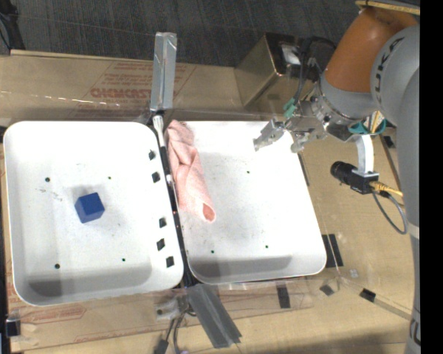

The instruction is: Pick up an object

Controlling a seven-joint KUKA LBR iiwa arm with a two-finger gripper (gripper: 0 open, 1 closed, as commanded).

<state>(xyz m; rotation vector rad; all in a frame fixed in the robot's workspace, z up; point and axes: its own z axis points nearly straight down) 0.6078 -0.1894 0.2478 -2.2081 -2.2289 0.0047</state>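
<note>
Pink cloth (189, 171) hugs divider; right bin (280, 220) floor otherwise open.

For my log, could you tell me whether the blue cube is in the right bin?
No, the blue cube sits in the left bin.

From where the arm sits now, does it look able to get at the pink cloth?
Probably yes. The pink cloth lies along the right bin's left wall, with bare floor between it and the gripper over the far right corner.

Blue cube (89, 206) in the left bin; crumpled pink cloth (190, 171) along the right bin's left wall.
</note>
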